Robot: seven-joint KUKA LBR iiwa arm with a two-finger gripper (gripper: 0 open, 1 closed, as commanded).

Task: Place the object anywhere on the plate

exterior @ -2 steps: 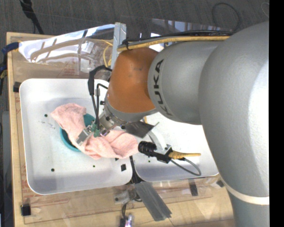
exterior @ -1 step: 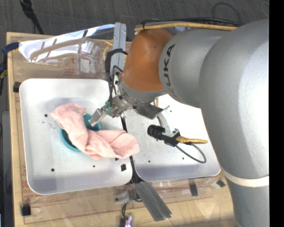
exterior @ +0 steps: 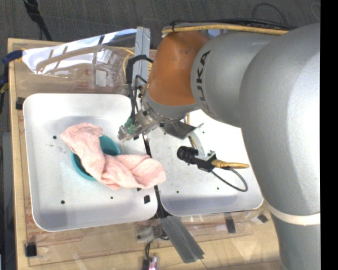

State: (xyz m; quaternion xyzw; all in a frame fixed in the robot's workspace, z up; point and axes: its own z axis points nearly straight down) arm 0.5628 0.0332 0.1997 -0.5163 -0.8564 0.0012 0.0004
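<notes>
the gripper (exterior: 129, 129) hovers by the pink cloth (exterior: 115, 159) draped over the teal plate (exterior: 106, 148); its claw state is unclear. the cloth may slide off.

The scene was viewed by one fixed camera, set above the bench (exterior: 17, 55) and aimed down at a slant. Both white bins were taken in, the left bin (exterior: 45, 196) whole and the right bin (exterior: 214, 204) partly hidden by the arm (exterior: 259, 89), which was seen entering from the right and looming large, close under the lens. Dark floor (exterior: 73, 7) was caught along the top edge beyond the bench.
</notes>
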